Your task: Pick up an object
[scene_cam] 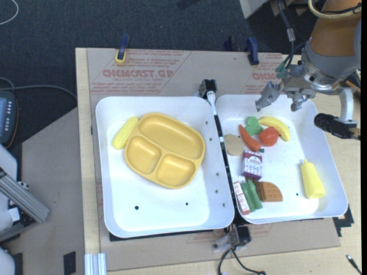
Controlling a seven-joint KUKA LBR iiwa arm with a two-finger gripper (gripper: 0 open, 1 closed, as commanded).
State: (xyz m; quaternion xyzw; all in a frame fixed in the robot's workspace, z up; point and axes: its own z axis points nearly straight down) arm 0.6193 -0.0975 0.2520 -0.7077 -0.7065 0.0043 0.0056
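Overhead, hand [282,99] open — one banana [276,125], one tomato [268,136] below.

- My arm [337,22] is cut off by the top and right edges, so I see just the orange band and the wrist.
- The print on the small purple packet [252,165] is too small to read.
- The green piece [251,187] partly covers the red-and-white packet [241,197] beside it.
- The carrot [249,138] hides part of the beige disc [233,145].
- The near corner of the right bin [330,153] overhangs a dark piece I cannot make out.
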